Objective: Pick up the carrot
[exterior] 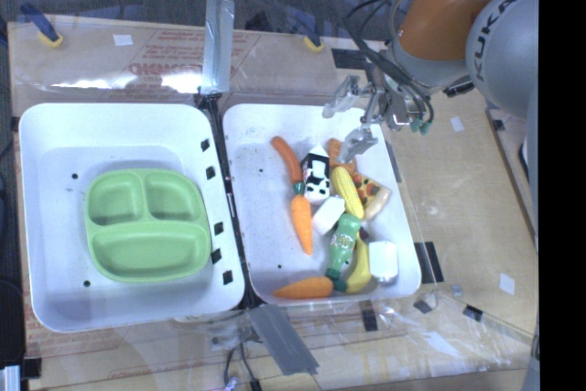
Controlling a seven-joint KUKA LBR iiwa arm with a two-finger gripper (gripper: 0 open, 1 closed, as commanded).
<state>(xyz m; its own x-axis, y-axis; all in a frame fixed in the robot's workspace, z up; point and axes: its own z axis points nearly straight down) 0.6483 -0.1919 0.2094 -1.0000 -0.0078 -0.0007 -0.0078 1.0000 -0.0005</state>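
Note:
Three orange carrot-like pieces lie in the right bin [265, 197]. One carrot [301, 222] lies near the bin's middle, pointing toward the front. A second carrot [305, 288] rests along the front wall. A redder, longer one [286, 158] lies slanted toward the back. My gripper [353, 118] hovers over the bin's back right corner, above the pile of toys and apart from all three. Its fingers are open with nothing between them.
Packed along the right bin's right side are a black-and-white cow toy [316, 177], a corn cob [346, 188], a pizza slice [372, 190], a green bottle [344, 243], a banana [361, 266] and a white cup [383, 259]. The left bin holds a green divided plate [146, 224].

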